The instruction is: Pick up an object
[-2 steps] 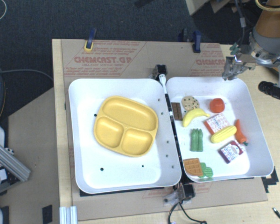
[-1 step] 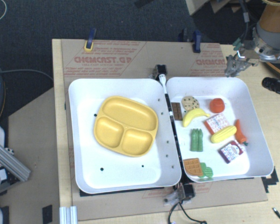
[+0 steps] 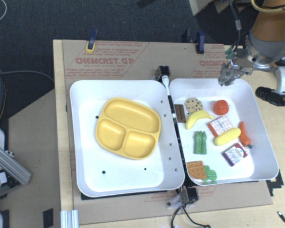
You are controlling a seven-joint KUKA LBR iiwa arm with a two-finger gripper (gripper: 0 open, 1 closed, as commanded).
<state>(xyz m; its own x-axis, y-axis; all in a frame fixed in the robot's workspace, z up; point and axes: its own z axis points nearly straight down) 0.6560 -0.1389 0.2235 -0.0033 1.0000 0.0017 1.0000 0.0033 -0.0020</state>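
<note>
Yellow divided tray (image 3: 128,128), left bin (image 3: 83,141)

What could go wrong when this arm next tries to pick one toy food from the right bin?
1. The toys lie crowded: the banana touches the cookie, so two may be nudged at once.
2. The gripper hangs over the bin's far rim, away from the toys, so closing there would likely grasp nothing.
</note>
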